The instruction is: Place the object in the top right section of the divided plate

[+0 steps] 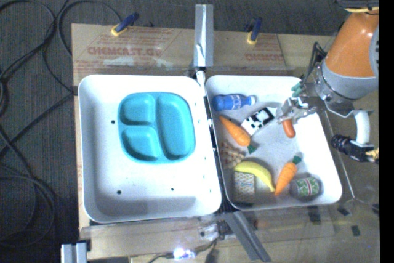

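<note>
A blue divided plate (157, 126) lies in the left bin (98, 188); it has one large section on the right and two smaller ones on the left. My gripper (292, 113) is low over the upper right part of the right bin (329, 188). A small orange-red sausage-shaped piece (288, 128) sits right at its tip, touching or just under it. The arm's orange band (354, 46) comes in from the right.
The right bin also holds a blue bottle (234, 101), a black-and-white carton (258, 119), a carrot (235, 130), a banana (257, 172), a second carrot (285, 175), a small box (244, 185) and a can (306, 187). A metal divider (203, 40) stands behind the bins.
</note>
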You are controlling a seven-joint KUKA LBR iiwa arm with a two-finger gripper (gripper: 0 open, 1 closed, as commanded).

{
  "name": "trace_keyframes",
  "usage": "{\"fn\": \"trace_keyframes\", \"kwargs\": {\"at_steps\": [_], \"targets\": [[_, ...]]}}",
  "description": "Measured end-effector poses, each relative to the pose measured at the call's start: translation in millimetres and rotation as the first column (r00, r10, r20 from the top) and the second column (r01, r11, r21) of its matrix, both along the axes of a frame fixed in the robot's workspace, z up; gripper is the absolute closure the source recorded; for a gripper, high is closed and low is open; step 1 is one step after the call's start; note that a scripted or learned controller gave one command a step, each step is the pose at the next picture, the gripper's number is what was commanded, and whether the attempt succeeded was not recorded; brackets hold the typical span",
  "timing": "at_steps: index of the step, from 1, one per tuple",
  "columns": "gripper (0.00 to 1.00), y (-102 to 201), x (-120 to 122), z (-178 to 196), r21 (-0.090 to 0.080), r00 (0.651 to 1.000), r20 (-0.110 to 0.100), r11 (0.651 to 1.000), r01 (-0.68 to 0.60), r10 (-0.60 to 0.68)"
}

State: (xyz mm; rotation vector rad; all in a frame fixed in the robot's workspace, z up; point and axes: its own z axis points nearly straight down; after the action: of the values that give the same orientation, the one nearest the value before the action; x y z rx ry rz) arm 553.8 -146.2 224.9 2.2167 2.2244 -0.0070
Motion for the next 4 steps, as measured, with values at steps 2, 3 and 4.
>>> {"fn": "trace_keyframes", "kwargs": {"at_steps": [2,3,4], "targets": [[1.00,158,53,-26,0.001,0.989,-0.002,0.989,0.149,-0.149],[1.00,174,12,-43,0.002,1.000,-0.003,1.000,0.011,-0.011],[1.00,225,114,-43,0.000,1.000,-0.002,1.000,-0.007,0.007]]}}
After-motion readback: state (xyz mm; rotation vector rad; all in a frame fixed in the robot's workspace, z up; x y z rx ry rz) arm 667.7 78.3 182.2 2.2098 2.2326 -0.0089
